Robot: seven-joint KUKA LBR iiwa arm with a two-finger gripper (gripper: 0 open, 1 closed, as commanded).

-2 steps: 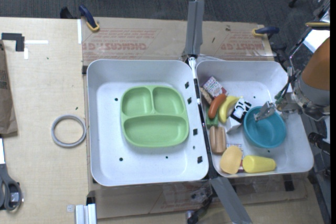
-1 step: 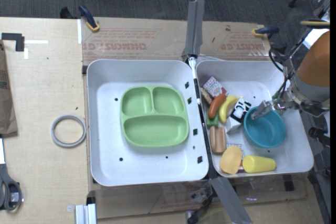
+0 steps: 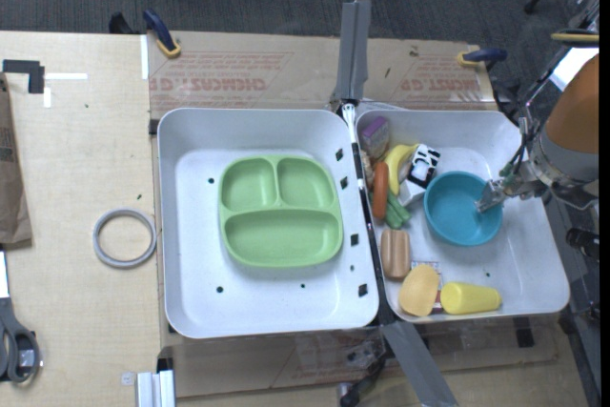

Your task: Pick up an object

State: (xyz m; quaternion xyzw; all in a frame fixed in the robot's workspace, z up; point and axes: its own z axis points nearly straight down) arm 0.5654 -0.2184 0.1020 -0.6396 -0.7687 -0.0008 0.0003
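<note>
The right bin [image 3: 534, 272] holds a blue bowl [image 3: 457, 210] at its middle. Left of the bowl lie a banana [image 3: 397, 163], a carrot [image 3: 380, 190], a purple item [image 3: 374, 128] and a black-and-white item [image 3: 422, 167]. A tan block [image 3: 395, 253], a yellow-orange piece [image 3: 418, 291] and a yellow cylinder [image 3: 469, 298] lie along the front. My gripper [image 3: 496, 195] comes in from the right and sits at the bowl's right rim. Its fingertips touch or overlap that rim.
The left bin [image 3: 181, 234] holds a green divided plate [image 3: 281, 210]. A grey divider post [image 3: 353, 52] stands between the bins at the back. On the bench at left lie a tape ring [image 3: 125, 236] and scissors [image 3: 17, 350].
</note>
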